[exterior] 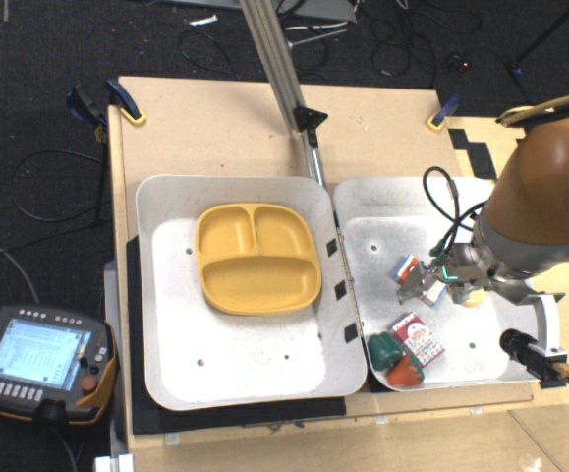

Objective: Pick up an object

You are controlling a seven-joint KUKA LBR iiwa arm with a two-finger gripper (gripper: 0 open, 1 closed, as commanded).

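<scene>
Jaws unreadable from my seat, so I cannot tell their state; gripper (424, 285) hangs just above the box (418, 339), which lies in the right bin (363, 205) touching a pepper (394, 359), so I advise a descent centred clear of that.

Yellow divided plate (258, 258) sits in left bin (166, 362). Right bin (382, 214) beside it has a small carton (419, 338), green and red toy (393, 357) near its front edge, gripper (424, 285) low above them.
</scene>
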